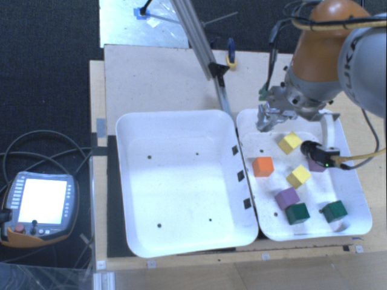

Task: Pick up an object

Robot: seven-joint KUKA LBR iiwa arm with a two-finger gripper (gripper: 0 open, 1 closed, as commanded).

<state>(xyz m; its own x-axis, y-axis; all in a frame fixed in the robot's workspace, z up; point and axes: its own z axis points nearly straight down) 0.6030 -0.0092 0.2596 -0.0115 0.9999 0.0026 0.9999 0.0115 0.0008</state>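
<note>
Bins: two shallow white plastic trays with rounded corners, left bin [175,180] and right bin [354,219], on a pale tabletop [157,77].
Blocks: small matte cubes in the right bin: orange [262,166], two yellow [289,142] [298,176], purple [287,197], two dark green [297,213] [334,211].
Writing: none legible.
Arm: grey, orange band, bent down from the right over the right bin's far end.
Pincer [266,121]: metallic, low near the bin's far-left corner; opening and hold cannot be told.
</note>
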